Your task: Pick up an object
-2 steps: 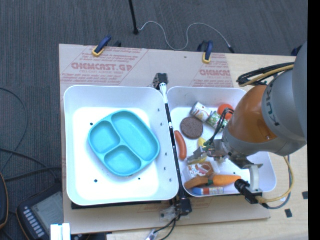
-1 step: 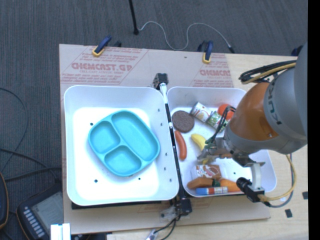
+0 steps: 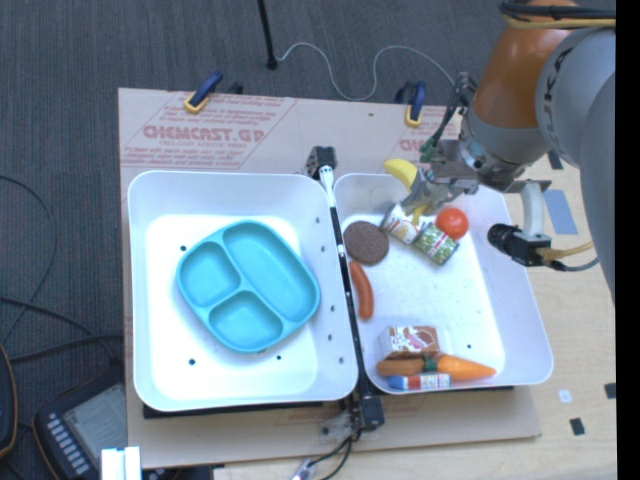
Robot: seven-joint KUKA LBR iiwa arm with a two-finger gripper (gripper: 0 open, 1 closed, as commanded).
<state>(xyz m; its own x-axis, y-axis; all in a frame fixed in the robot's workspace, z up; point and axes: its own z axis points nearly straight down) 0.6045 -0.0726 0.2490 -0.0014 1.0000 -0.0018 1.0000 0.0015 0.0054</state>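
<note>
Carrot [image 3: 466,369] near edge, fingers [image 3: 420,206] by can [image 3: 436,242]

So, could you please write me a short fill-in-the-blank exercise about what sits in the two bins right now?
1. The blue divided plate lies in the ____ bin.
2. The carrot is coloured ____.
3. The gripper hangs over the ____ bin.
4. The plate has ____ compartments.

Missing words: left; orange; right; three

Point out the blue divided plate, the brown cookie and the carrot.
blue divided plate [image 3: 247,284], camera view, central divider.
brown cookie [image 3: 367,242], camera view, middle of its top.
carrot [image 3: 466,369], camera view, mid orange body.
</note>
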